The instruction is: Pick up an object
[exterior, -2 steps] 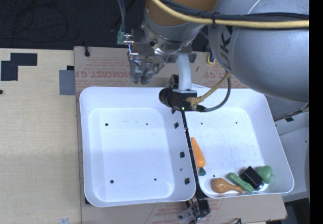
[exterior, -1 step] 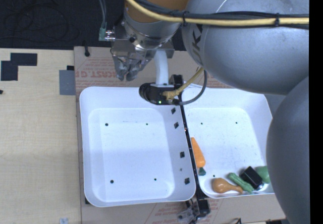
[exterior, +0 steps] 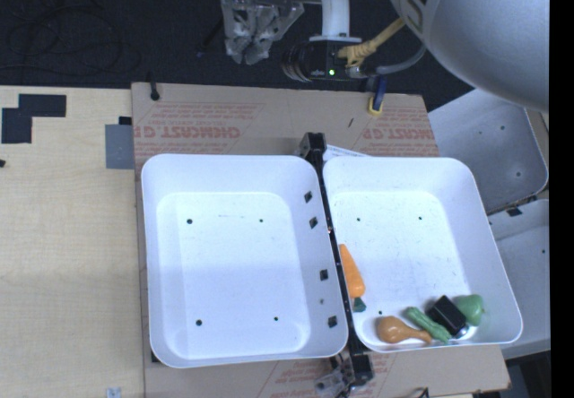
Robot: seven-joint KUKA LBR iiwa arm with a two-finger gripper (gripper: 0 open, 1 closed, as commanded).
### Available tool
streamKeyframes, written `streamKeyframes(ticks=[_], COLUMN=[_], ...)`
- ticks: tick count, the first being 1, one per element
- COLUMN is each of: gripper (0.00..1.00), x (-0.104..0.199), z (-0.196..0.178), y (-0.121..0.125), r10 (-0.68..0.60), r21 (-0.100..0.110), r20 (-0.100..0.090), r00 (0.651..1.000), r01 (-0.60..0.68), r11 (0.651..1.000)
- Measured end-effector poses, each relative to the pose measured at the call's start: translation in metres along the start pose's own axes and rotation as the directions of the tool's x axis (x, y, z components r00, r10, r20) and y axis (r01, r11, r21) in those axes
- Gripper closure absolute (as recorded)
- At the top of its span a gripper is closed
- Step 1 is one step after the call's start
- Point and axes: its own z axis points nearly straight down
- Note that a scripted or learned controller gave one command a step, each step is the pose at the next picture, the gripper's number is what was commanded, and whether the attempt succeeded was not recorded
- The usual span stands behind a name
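The right bin (exterior: 475, 208) holds several small items along its near edge and left wall. An orange carrot-shaped piece (exterior: 351, 270) lies against the divider, with a small teal bit (exterior: 359, 304) just below it. In the near corner sit a tan-orange gourd shape (exterior: 399, 330), a long green piece (exterior: 427, 322), a black block (exterior: 446, 315) and a round green piece (exterior: 470, 306), all close together. My gripper (exterior: 258, 27) hangs high beyond the far edge of the bins, well away from every item, with nothing seen in it.
The left bin (exterior: 148, 235) sits beside the right one, joined by a black clip strip (exterior: 325, 244). Both rest on a cardboard sheet (exterior: 224, 123). The grey arm (exterior: 466, 2) fills the upper right. Cables (exterior: 323, 64) lie behind the bins.
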Motion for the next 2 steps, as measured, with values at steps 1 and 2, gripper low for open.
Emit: streamKeyframes(ticks=[1,2], gripper=[1.00,1.00], x=[-0.031,-0.001], z=[0.106,0.195], y=[0.030,0.025], r10=[0.008,0.002], r21=[0.025,0.026], r20=[0.010,0.008], r00=[1.000,1.000], r01=[-0.009,-0.002], r11=[1.000,1.000])
